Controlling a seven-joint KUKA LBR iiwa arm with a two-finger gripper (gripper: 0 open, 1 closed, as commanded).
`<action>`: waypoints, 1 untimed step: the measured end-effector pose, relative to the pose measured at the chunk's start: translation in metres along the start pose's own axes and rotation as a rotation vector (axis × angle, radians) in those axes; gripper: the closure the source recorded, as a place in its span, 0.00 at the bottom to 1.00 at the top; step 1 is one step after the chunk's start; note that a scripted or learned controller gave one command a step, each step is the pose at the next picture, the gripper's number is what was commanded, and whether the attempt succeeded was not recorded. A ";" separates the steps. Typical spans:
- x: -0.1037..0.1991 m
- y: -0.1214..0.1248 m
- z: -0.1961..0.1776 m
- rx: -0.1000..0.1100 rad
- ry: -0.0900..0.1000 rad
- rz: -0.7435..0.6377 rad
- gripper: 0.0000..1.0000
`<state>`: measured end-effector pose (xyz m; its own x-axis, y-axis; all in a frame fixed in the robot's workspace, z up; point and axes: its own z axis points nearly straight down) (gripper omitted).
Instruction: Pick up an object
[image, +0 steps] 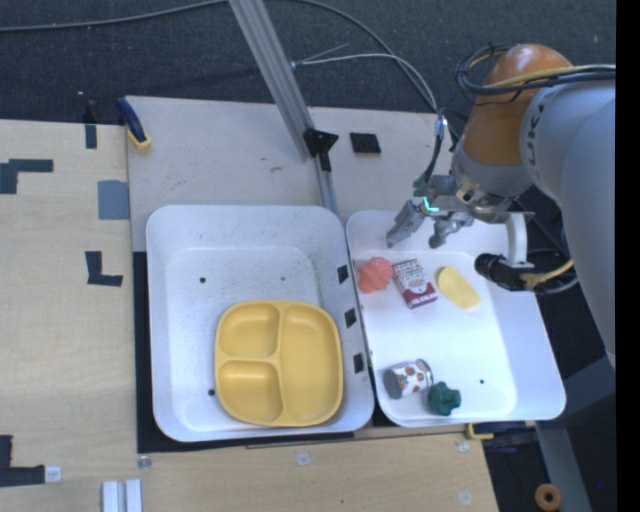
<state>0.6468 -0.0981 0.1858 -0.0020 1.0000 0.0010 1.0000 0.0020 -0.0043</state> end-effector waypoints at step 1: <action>0.000 0.001 -0.001 -0.003 0.000 0.000 0.00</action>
<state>0.6476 -0.0981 0.1871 -0.0023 1.0000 0.0007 1.0000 0.0023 -0.0015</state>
